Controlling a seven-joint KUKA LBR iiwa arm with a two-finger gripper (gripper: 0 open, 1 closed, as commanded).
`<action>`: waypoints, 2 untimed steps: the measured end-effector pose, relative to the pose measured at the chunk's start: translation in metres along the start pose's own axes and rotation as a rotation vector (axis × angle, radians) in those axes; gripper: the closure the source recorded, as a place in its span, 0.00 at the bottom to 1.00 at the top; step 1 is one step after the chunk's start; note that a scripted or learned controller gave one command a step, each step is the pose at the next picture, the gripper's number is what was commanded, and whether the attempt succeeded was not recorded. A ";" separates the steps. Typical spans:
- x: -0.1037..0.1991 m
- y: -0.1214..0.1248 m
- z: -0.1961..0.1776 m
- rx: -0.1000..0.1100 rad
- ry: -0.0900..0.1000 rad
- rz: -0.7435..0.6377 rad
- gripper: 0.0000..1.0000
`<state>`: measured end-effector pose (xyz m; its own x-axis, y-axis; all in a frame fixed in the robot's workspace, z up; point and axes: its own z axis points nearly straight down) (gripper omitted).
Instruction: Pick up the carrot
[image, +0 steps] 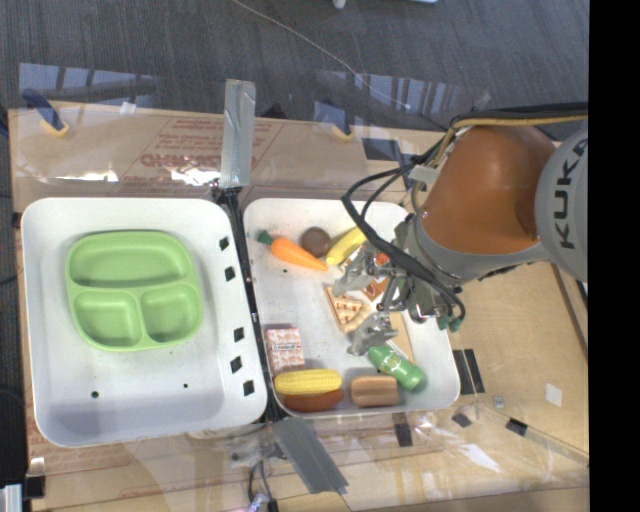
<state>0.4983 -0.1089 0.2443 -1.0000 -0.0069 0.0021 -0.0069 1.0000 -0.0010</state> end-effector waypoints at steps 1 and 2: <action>-0.019 0.019 0.105 -0.004 0.006 -0.181 0.00; -0.055 -0.008 0.143 -0.002 -0.001 -0.030 0.00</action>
<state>0.5533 -0.1165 0.1008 -0.9993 -0.0365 0.0013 -0.0365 0.9993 0.0008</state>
